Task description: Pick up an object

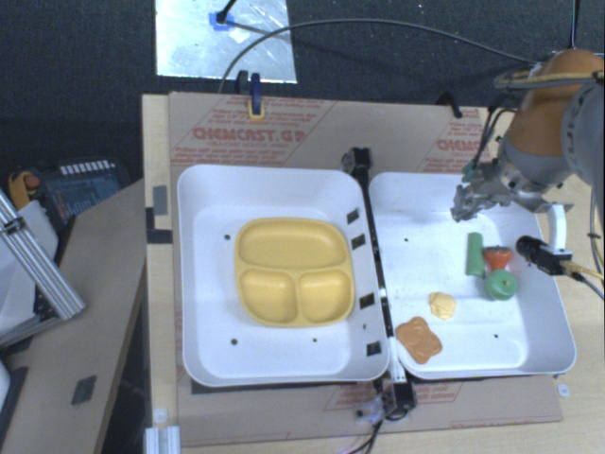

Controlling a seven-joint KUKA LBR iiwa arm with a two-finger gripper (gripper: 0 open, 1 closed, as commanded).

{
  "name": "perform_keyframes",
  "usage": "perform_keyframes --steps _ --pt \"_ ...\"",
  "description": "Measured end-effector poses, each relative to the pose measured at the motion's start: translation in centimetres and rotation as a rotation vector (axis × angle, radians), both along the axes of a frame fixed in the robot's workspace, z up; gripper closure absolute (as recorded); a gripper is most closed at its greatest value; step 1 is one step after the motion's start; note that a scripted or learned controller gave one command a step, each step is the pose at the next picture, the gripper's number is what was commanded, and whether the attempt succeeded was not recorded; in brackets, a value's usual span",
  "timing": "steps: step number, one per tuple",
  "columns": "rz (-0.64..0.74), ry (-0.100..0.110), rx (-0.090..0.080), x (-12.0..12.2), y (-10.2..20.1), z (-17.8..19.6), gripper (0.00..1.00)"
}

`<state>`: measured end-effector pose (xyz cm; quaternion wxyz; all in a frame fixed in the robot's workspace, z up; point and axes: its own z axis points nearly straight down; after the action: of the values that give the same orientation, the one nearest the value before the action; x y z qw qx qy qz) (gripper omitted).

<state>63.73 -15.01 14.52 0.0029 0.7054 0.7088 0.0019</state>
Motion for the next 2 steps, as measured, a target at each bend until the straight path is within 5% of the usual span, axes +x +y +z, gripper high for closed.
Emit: perform_keyframes --steps 2 --pt "0.001 0.001 0.000 -0.1 -0.1 6.9 1.00"
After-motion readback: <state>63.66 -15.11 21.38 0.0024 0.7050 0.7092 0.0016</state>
